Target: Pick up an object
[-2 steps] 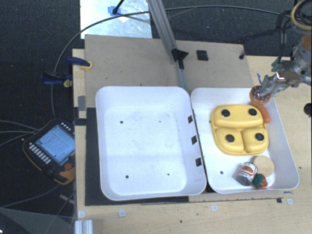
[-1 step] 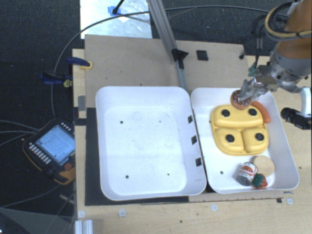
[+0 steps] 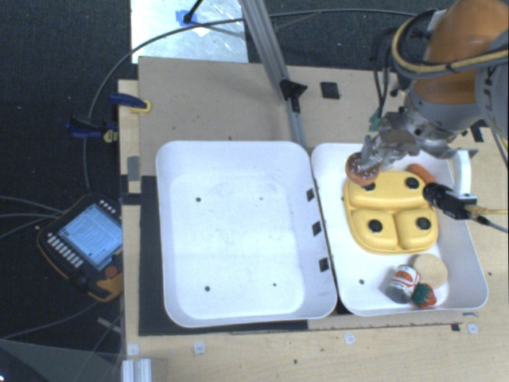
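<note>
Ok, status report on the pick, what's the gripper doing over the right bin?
Gripper low over small round brown object, far edge of yellow moulded tray; grasp unconfirmed. Can and tan disc lie apart.

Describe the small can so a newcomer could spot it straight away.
Look in the right-hand bin, at its near corner below the big yellow moulded tray. The can lies on its side beside a pale round disc; it alone is shiny metal with a red-and-white label.

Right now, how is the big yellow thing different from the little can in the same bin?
The yellow tray is much bigger than the can. The tray is plain yellow with dark spots; the can is silvery with red. The tray sits mid-bin; the can lies at the near end. Both share the right bin.
</note>
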Robot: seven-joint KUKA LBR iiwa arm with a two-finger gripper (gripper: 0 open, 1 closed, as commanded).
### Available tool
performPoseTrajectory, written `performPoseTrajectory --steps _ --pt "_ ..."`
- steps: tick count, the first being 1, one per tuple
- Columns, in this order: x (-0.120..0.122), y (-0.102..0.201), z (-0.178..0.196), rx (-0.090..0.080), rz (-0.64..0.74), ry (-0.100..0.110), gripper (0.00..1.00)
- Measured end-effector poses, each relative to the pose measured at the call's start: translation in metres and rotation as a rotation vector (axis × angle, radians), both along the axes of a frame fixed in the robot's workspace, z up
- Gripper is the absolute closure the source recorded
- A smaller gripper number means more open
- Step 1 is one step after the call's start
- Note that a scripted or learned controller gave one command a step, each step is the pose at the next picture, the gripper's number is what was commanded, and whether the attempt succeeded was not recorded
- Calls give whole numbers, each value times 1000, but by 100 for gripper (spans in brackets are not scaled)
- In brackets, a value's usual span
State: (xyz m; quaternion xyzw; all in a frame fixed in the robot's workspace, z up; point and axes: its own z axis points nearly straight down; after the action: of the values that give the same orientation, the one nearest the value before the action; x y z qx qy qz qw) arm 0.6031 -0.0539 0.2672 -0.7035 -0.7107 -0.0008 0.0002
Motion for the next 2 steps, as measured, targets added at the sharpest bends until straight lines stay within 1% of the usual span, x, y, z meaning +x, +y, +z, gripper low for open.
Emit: performPoseTrajectory --steps 1,2 --pt "8 50 -18 0 -1 0 100" --pt "4 111 -30 1 1 1 100"
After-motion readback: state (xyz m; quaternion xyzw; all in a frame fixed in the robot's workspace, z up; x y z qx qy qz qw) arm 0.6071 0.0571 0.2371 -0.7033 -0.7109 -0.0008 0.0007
